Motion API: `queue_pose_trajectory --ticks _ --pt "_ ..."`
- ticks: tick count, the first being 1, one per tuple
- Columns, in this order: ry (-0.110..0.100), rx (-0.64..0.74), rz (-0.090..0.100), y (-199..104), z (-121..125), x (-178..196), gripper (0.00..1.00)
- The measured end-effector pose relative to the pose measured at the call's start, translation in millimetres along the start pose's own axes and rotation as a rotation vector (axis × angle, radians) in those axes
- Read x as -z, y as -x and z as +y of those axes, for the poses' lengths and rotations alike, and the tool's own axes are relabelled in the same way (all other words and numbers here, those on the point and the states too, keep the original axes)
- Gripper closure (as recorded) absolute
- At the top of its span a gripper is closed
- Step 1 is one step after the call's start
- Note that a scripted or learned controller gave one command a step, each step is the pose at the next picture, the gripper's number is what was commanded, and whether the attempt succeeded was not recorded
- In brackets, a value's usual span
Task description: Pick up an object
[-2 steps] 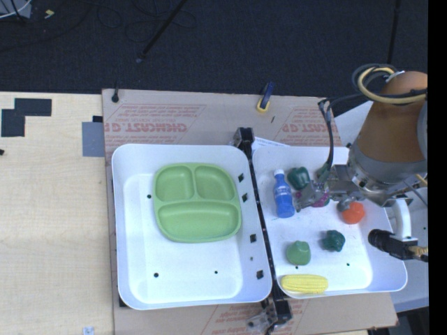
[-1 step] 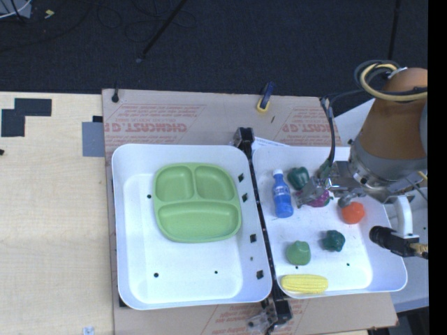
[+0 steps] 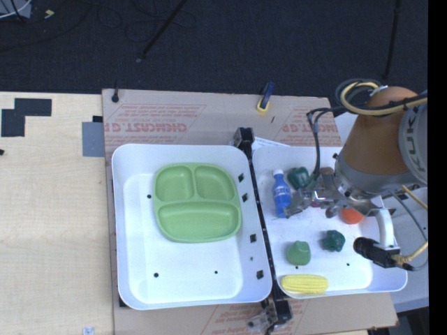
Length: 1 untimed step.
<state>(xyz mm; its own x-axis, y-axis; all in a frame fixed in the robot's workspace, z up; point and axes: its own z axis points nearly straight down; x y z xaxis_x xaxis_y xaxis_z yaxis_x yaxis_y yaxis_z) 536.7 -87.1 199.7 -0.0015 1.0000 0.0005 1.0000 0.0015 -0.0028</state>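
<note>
1. Tool (image 3: 302,202) low over the right bin (image 3: 363,274), just beside a blue bottle (image 3: 281,193); finger state impossible to tell.
2. Dark green object (image 3: 299,176) just behind the tool; orange ball (image 3: 351,216) under the arm (image 3: 380,145).
3. Green lump (image 3: 299,252), dark green piece (image 3: 333,241) and yellow corn cob (image 3: 304,283) nearer the front edge, apart from the tool.
4. Green divided plate (image 3: 197,202) in the left bin (image 3: 140,271), untouched.

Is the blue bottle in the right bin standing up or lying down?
Lying down: the blue bottle rests lengthwise on the right bin's floor, white cap pointing away.
</note>
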Motion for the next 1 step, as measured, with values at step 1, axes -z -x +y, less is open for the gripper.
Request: queue_pose_trajectory --ticks 1 --pt "0.000 -0.001 0.000 -4.8 -4.3 -34.1 0.00"
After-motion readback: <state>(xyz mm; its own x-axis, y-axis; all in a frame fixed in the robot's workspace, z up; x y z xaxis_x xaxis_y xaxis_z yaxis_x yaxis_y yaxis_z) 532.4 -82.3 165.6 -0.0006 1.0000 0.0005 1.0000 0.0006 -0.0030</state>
